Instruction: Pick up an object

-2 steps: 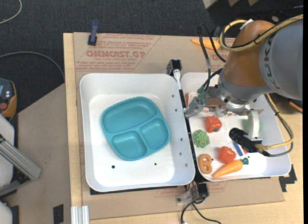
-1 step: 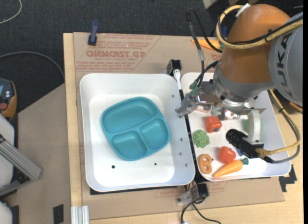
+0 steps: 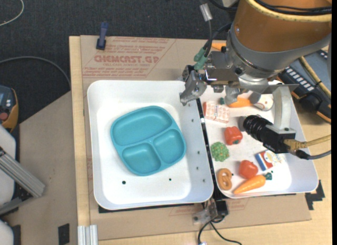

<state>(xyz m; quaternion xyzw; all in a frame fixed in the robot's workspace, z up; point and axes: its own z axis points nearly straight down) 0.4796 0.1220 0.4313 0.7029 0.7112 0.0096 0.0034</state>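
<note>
My gripper (image 3: 190,89) hangs over the far end of the wall between the two bins, with nothing visibly held. The right bin (image 3: 300,149) holds several toy foods. A white and red packet (image 3: 216,112) lies just right of the gripper. Nearer me are a red pepper (image 3: 233,135), a green broccoli (image 3: 219,151), a pretzel (image 3: 224,178), a red tomato (image 3: 248,168) and an orange carrot (image 3: 250,184). An orange piece (image 3: 239,102) is partly hidden under the arm.
A teal divided plate (image 3: 148,139) lies in the left bin (image 3: 100,133). A black cylinder with a cable (image 3: 265,131) reaches over the right bin. A small red, white and blue card (image 3: 263,159) lies by the tomato. The big orange and grey arm (image 3: 279,22) covers the far right.
</note>
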